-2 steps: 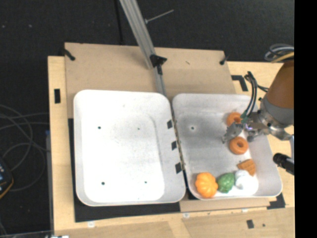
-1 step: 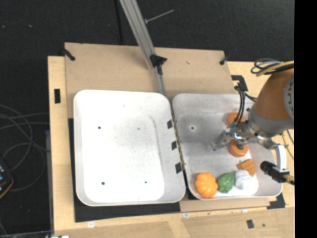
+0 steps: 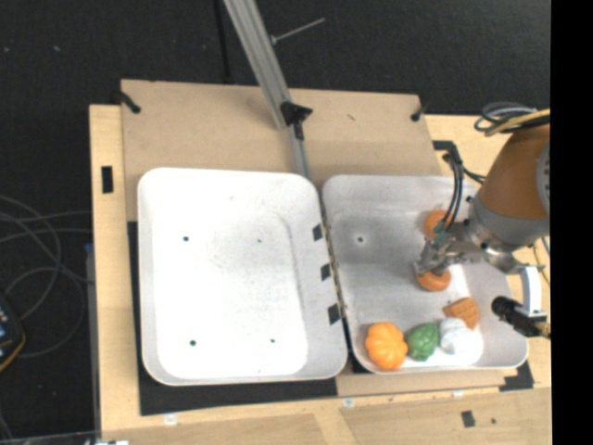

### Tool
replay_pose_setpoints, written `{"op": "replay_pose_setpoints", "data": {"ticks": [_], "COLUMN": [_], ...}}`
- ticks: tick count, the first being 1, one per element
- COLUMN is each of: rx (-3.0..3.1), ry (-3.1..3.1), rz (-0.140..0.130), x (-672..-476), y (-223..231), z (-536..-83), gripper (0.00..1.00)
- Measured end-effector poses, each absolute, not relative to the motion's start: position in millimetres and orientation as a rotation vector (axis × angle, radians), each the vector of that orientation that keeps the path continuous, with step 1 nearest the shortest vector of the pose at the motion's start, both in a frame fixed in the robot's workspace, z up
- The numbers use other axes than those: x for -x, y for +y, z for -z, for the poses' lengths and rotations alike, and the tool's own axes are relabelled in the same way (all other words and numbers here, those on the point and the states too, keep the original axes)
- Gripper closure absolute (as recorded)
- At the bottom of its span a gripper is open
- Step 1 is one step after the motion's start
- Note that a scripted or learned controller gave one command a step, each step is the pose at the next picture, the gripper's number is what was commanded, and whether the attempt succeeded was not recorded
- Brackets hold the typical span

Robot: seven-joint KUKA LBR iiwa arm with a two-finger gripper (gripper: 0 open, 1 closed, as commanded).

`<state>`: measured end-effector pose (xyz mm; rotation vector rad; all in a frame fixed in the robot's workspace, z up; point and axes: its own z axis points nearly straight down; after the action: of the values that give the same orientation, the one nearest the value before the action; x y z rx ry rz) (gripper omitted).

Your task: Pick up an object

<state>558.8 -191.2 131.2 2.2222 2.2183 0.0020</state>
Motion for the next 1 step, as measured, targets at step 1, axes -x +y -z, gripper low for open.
{"op": "replay_pose_setpoints", "data": {"ticks": [1], "rx": [-2.219], "ry": [2.218], "rz": [-0.004], "x": [-555.4], "y": [-191.4], "z": [-174.7], "gripper": [1.00]}}
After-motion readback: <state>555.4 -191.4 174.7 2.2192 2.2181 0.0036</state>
